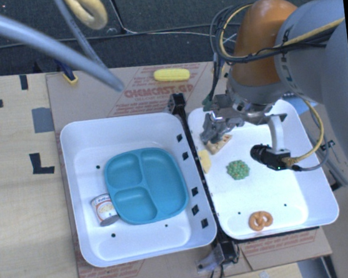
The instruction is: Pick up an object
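Grey pincer (pixel 214 135) over right bin (pixel 314 203) | grip state unclear | touching waffle piece (pixel 220 143)

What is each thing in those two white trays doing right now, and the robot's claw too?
Blue divided plate: flat in the left bin.
Small can: beside the plate's left edge.
Green broccoli-like piece: loose in the right bin.
Pretzel: lying near the right bin's front.
Tan toast-like piece: under the gripper.
Gripper: low over the tan piece.
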`<action>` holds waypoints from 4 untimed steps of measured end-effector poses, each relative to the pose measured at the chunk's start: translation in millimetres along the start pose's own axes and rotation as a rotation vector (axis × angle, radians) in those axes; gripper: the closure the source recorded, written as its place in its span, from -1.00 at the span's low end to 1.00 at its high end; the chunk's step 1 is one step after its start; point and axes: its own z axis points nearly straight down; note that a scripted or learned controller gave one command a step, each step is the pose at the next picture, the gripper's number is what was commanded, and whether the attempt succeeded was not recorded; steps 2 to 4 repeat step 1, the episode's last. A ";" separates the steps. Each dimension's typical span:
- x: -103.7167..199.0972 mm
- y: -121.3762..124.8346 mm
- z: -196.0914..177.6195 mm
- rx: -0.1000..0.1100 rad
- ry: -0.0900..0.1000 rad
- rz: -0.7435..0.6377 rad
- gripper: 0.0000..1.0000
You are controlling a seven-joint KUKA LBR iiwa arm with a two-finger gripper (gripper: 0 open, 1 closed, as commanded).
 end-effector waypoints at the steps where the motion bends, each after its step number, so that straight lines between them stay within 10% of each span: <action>1: 55.7 20.1 -3.5 -0.001 0.001 -0.002 1.00; 4: 55.7 20.1 -3.5 -0.001 0.001 -0.002 1.00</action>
